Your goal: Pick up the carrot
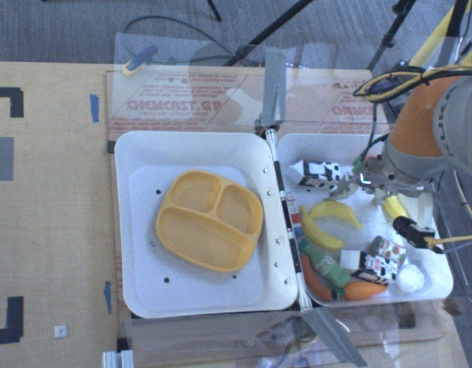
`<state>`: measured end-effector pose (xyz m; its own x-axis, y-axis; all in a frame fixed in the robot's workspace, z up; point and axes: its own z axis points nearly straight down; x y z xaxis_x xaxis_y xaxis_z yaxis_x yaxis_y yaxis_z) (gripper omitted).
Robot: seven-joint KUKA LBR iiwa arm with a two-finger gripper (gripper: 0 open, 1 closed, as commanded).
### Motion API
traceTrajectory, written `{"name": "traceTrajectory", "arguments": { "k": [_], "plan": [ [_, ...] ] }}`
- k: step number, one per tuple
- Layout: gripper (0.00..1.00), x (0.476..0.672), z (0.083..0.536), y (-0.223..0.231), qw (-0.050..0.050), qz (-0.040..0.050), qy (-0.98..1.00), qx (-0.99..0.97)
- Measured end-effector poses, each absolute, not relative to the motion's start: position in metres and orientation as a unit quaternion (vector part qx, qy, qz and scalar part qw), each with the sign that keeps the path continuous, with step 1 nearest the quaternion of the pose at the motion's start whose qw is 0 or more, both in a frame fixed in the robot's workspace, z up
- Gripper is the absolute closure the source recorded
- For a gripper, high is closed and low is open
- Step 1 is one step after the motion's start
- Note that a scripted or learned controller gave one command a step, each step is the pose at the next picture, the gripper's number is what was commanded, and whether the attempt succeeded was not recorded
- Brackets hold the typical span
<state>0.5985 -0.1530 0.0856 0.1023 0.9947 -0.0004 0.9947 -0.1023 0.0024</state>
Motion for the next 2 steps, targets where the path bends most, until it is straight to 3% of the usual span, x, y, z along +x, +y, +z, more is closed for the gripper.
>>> {"name": "traceTrajectory", "arguments": {
  "k": [1, 2],
  "plan": [
    [0.00, 0.557, 0.172, -0.126, 0.000, 0.0000, 0.594, 0.804],
    [0.00, 0.526, 0.099, -0.102, 0.004, 0.0024, 0.678, 0.735]
  ]
}}
